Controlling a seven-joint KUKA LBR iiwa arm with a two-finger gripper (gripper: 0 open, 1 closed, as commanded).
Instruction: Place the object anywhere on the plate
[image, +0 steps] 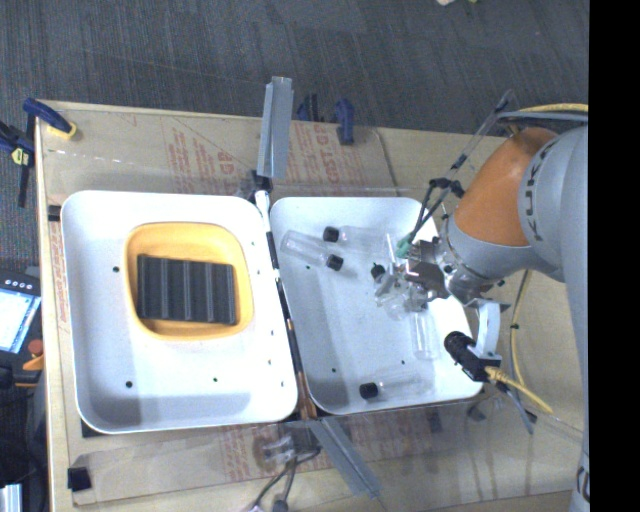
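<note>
Picking appears to be the step in hand: the end effector (408, 280) hangs low in the right bin (345, 385) among clear plastic tubes with black caps, one tube (422, 332) lying just below it and another (305, 247) off to its left; whether it is spread or pinching anything I cannot tell. The yellow plate (190, 240) sits well to its left in the left bin (95, 330), so the next move calls for a secure lift and a carry leftward across the divide.
</note>
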